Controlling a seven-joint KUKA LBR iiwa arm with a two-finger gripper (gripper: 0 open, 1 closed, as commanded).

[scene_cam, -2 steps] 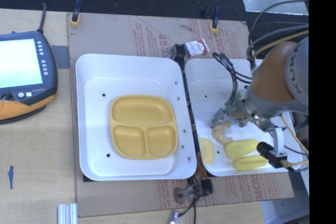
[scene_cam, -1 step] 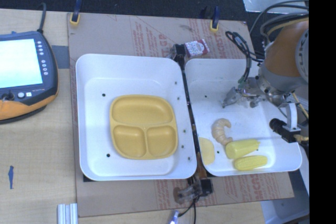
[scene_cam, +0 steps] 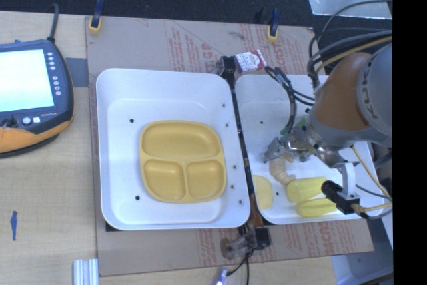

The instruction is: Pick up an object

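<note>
Gripper (scene_cam: 283, 149): low in the right bin (scene_cam: 267, 103), just above a tan curved piece (scene_cam: 283, 172); whether the fingers are apart or together I cannot tell
Objects: tan piece, yellow block (scene_cam: 308, 189), pale disc (scene_cam: 261, 191), all at the bin's near end
Handling: likely light, smooth plastic, may slip; take the tan piece across its narrow middle
Left bin: yellow tray (scene_cam: 182, 161)

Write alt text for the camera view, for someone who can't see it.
A grey and orange robot arm reaches into the right white bin, its gripper low over yellow toy food. The left white bin holds a yellow divided tray.
</note>
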